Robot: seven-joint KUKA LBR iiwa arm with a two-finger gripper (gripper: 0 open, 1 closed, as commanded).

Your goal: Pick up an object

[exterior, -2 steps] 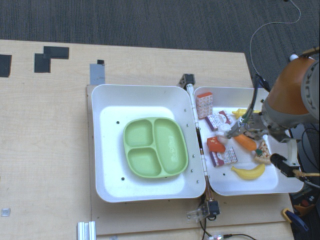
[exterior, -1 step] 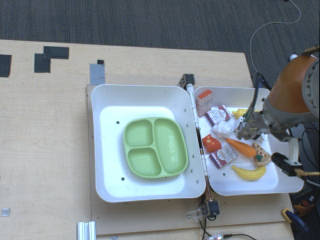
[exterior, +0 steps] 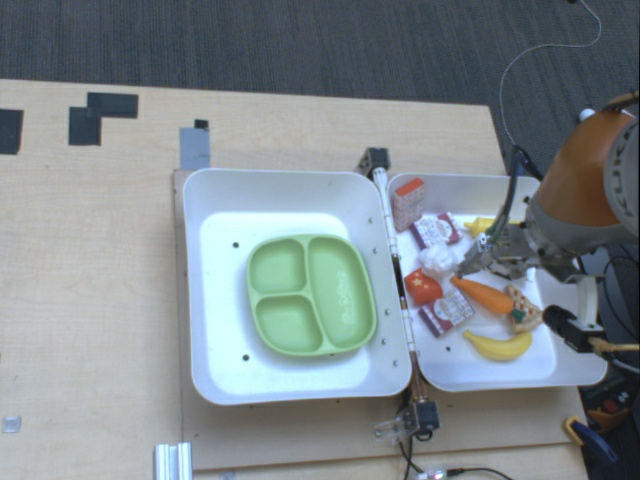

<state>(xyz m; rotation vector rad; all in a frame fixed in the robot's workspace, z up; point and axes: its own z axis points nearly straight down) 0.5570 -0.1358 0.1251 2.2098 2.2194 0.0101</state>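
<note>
Banana (exterior: 499, 345) sits closest, just below my tool (exterior: 492, 258), which hangs low over the cluttered right bin (exterior: 575, 368). Carrot (exterior: 481, 295) lies right under it, probably my target. Whether the tool is open or gripping, I cannot tell from up here.

Dark grey carpet (exterior: 300, 28), wooden bench (exterior: 90, 268)
</note>
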